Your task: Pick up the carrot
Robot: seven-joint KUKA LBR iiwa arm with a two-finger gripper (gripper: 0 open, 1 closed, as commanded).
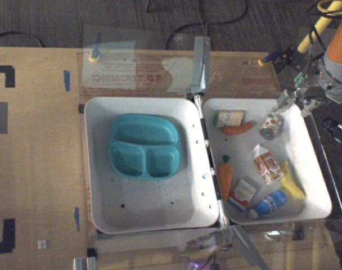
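Note:
The carrot (225, 174), orange with a small green top, lies along the left wall of the right bin (317, 167), its leafy end pointing away from me. My gripper (293, 103) hangs over the bin's far right corner, well up and to the right of the carrot. Its two fingers stand apart with nothing between them. A small can (270, 126) sits just below and left of the fingertips.
Sharing the right bin are a red sausage (237, 130), a white patterned block (230, 117), a carton (266, 167), a banana (292, 184), a blue bottle (270, 202) and a small box (244, 191) close to the carrot's tip. The left bin (98, 167) holds a teal divided plate (144, 145).

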